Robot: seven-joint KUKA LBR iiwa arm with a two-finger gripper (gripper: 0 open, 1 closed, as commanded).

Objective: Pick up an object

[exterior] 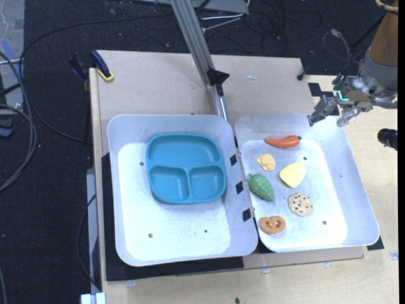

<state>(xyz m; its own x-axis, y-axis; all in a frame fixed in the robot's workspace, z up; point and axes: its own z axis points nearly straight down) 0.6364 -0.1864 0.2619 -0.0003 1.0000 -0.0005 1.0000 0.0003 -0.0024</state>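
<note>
The right bin (342,170) holds several toy foods: a red-orange chili pepper (283,142), a small yellow piece (266,162), a yellow cheese wedge (292,175), a green leafy vegetable (261,187), a chocolate-chip cookie (300,204) and a pretzel (273,224). My gripper (333,114) hangs over the bin's far right corner, up and to the right of the pepper, apart from all the food. Its two fingers are spread with nothing between them.
The left bin (126,189) holds a blue three-compartment tray (186,169). A slanted metal pole (193,30) rises from the back between the bins. Black clips (239,185) sit along the seam. Cables lie on the dark floor at left.
</note>
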